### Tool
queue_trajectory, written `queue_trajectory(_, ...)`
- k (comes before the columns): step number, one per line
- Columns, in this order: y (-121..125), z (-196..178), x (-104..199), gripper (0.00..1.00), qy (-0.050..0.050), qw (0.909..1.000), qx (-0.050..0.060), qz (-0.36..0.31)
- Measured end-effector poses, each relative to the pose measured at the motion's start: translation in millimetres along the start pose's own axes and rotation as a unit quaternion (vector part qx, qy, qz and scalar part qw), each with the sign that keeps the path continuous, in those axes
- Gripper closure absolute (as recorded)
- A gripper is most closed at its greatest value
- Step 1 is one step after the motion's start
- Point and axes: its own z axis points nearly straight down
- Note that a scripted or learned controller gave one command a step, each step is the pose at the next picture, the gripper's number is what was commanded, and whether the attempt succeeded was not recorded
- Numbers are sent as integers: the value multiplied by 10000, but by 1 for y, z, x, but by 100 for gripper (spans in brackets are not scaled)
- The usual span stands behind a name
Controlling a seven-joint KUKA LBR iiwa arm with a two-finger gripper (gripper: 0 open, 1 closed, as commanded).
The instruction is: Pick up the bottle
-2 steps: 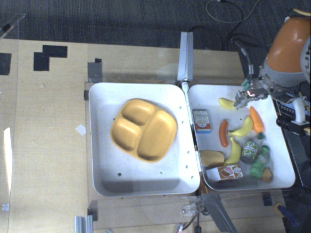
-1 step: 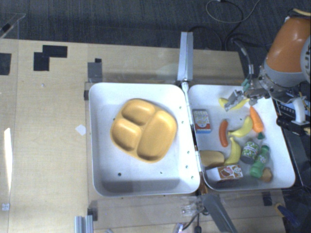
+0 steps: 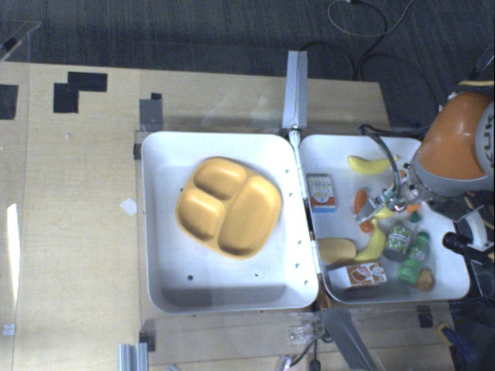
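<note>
1. Two white bins sit side by side on the desk (image 3: 77, 230) in the camera view: the left bin (image 3: 166, 284) carries a yellow three-compartment tray (image 3: 230, 207), and the right bin (image 3: 456, 284) carries the small things.
2. The bottle (image 3: 414, 258), green with a green cap, lies tilted in the right bin near its front right corner.
3. The gripper (image 3: 393, 202) hangs over the middle of the right bin, behind the bottle and slightly to its left, near it but apart from it. I cannot tell how far its fingers are spread, and nothing shows between them.
4. Between the gripper and the bottle stands a small green-labelled can (image 3: 399, 239), touching or just beside the bottle's left side.
5. A banana (image 3: 373, 246) lies left of the can, curving up toward the gripper; a second banana (image 3: 370, 164) lies toward the right bin's back wall.
6. An orange piece (image 3: 360, 200) lies just left of the gripper.
7. A brown bread-like lump (image 3: 337, 250) and a flat red-and-white packet (image 3: 365, 274) lie along the right bin's front left, left of the bottle.
8. A small carton (image 3: 321, 192) stands by the right bin's left wall.
9. The arm (image 3: 456, 149), orange-banded, covers the right bin's back right corner.
</note>
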Motion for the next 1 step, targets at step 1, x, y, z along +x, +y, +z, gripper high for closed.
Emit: queue_trajectory(1,35,-86,-72,0,53,10000,81,22)
